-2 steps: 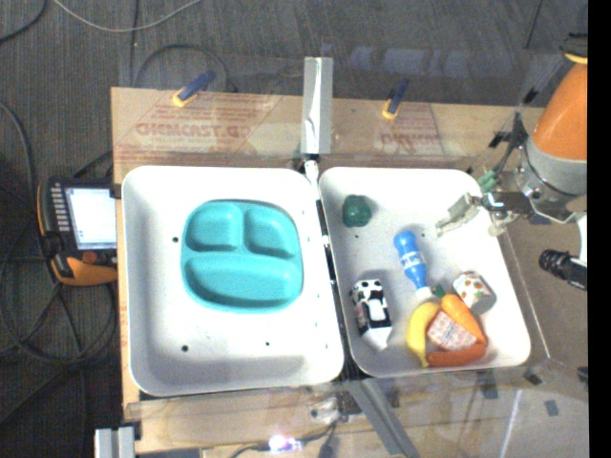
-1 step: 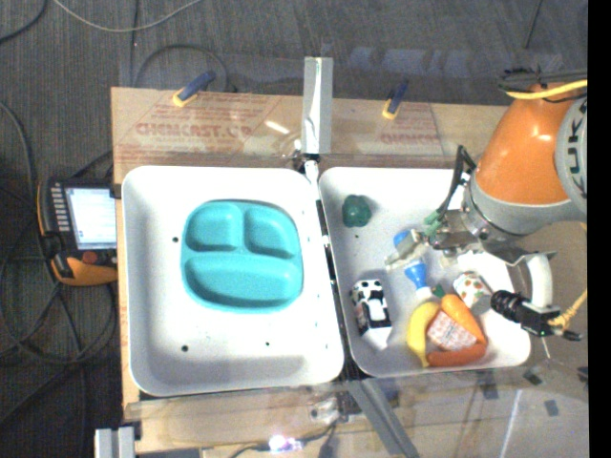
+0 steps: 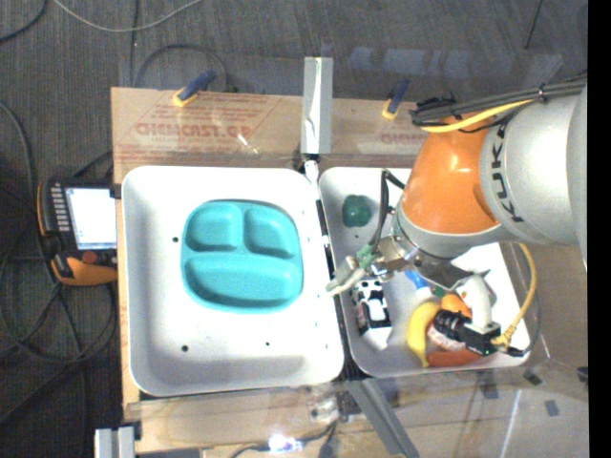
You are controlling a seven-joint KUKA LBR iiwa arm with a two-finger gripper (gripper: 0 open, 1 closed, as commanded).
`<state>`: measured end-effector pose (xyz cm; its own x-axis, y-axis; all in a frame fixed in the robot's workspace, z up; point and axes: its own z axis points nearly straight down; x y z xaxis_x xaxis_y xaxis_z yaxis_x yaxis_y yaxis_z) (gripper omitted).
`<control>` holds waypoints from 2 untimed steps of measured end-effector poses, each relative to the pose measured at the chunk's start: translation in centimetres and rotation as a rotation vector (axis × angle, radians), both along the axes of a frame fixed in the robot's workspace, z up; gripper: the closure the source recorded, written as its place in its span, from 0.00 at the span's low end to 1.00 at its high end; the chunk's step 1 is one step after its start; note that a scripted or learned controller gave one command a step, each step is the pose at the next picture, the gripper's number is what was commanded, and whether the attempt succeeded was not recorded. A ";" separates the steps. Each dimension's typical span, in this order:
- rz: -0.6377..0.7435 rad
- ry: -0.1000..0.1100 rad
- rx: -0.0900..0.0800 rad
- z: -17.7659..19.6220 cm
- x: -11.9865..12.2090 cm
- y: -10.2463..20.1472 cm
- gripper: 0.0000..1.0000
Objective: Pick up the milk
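Crowding the right bin [image 3: 368, 346], the milk [image 3: 420, 299] lies near a banana [image 3: 418, 332], likely light, smooth and best pinched across its body, below a gripper [image 3: 368, 267] whose opening cannot be told, behind it a green ball [image 3: 356, 210].

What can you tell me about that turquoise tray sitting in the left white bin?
The turquoise tray is a rounded, smooth plate that looks like plastic, divided into three compartments: two smaller ones at the far side and one wide one nearer the camera. It lies flat, slightly rotated, near the middle of the left bin, resting on the bin's floor. Nothing lies in it, and nothing else touches it.
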<state>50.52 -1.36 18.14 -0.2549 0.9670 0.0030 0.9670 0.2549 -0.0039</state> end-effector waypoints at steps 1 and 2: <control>-0.030 0.000 0.000 1.4 -1.9 -4.7 0.00; 0.144 -0.003 -0.003 2.9 -2.0 -4.8 0.00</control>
